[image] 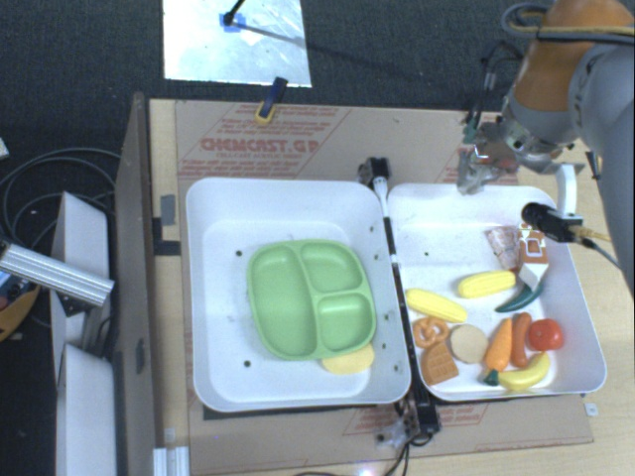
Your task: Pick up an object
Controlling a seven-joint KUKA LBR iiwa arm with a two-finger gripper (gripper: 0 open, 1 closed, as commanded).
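Grey arm [585, 77] over right bin's [437, 216] far rim.
You can't tell the gripper [480, 172] state; 1 green tray [310, 297] in left bin [213, 266].

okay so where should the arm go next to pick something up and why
Probably swing the claw forward and down toward the corn cob. The claw hangs over the right bin's far edge, above bare floor, while the toy foods lie clustered at the bin's near side.
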